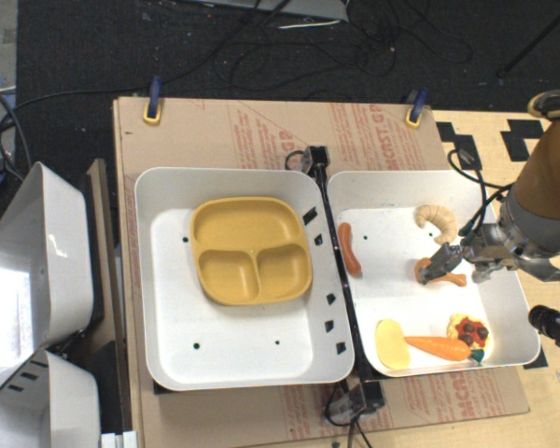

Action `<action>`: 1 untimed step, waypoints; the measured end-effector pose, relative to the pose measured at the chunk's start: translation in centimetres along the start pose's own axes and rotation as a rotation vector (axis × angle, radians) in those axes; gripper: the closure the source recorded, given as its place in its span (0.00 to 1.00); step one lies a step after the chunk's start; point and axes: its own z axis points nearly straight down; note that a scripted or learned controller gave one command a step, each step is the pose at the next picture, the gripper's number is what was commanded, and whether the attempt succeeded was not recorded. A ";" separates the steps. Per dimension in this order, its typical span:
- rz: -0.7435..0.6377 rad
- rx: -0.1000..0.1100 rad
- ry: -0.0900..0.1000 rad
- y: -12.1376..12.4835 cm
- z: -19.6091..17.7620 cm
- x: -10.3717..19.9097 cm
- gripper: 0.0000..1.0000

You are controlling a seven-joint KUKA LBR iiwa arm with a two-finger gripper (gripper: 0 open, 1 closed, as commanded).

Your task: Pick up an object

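Observation:
My gripper (pixel 441 264) hangs low over the middle right of the right bin (pixel 392 183), reaching in from the right. Directly under and beside it lies a small orange-brown piece (pixel 455 279), partly covered by the gripper. A pale curved croissant-like toy (pixel 436 217) lies just above the gripper. A red-brown sausage (pixel 351 249) sits near the bin's left wall. Along the front edge lie a yellow disc (pixel 390 343), an orange carrot (pixel 439 347) and a small colourful pizza-like piece (pixel 469 330).
The left bin (pixel 163 278) holds a yellow divided plate (pixel 252 250). A black divider with clips (pixel 334 269) runs between the bins. The arm's grey and orange body (pixel 541 194) stands over the right bin's right wall.

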 end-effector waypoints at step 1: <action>-0.004 -0.013 -0.002 0.3 -0.6 0.0 0.00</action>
